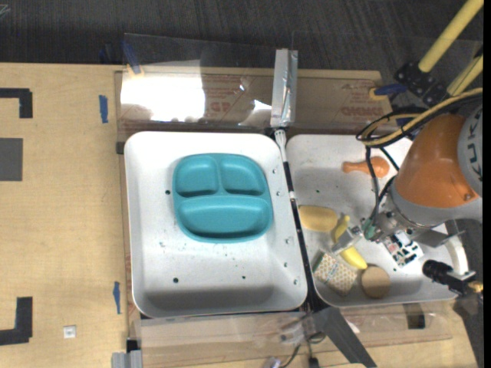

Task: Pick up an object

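Note:
In the right bin [322, 156], my gripper [347, 238] is down low among a cluster of small objects. It hangs from the grey arm with the orange band [433, 167], which reaches in from the right. A pale yellow rounded piece [317, 218] lies just left of the gripper. A smaller bright yellow piece [354, 258] sits right under its tip, touching or nearly so. A speckled beige block [334, 273] and a brown round object [375, 281] rest near the bin's front wall. An orange toy [354, 167] lies toward the back.
The left bin [146, 236] holds a teal divided plate [222, 196]. A metal divider post [283, 87] and clear sheeting stand behind the bins. Cables and yellow rods [453, 25] crowd the upper right. A black part [445, 273] juts out beside the right bin's front corner.

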